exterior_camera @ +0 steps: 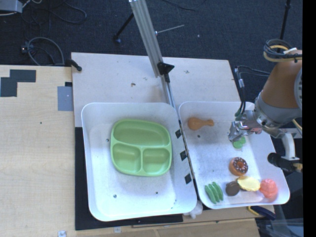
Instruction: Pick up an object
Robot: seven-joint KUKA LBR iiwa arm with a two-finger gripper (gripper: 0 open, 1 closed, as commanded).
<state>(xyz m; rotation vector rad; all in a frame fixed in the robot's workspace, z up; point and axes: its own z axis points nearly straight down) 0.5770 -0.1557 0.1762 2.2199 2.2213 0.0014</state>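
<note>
Reaching in from the right, the arm (279, 90) has its gripper (239, 132) low over the right bin (217, 154), near that bin's far right side. A small green object (239, 142) sits directly beneath the metal fingertips, touching or nearly touching them; whether it is actually clamped cannot be told, and the spacing of the fingers cannot be read from this angle.

Right bin contents: an orange drumstick-shaped toy (200, 124) near the far edge, well apart from the gripper; a chocolate-topped donut (239, 166) nearer the front; along the front edge, a green ribbed piece (214, 192), a dark brown lump (232, 188), a yellow piece (249, 183) and a pink piece (269, 188). The brown, yellow and pink pieces lie close together, the brown touching the yellow.

Left bin (94, 181) holds a light green divided plate (141, 147) with three compartments, lying flat near the bin's middle.

A slanted metal rail (150, 38) runs from the top of the view down to the divider between the bins
</note>
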